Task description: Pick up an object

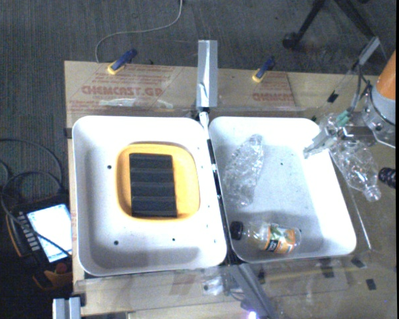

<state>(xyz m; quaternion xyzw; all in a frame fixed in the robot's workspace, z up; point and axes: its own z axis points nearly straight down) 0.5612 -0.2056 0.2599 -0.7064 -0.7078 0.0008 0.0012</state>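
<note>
Poised over the right bin's [299,191] right rim: claw [332,137], width impossible to tell. Mid-bin, well apart: crumpled clear bottle [245,168]. Best to centre above it, descend straight, close across the narrow width, lift slowly against slipping.

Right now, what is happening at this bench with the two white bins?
A grey robot arm with an orange band reaches in from the right. Its claw is at the right rim of the right bin, and a clear plastic bottle seems to hang below it, though I cannot be sure it is gripped. Inside the right bin lie a crumpled clear bottle and a bottle with an orange label. The left bin holds a yellow tray with a black insert.
</note>
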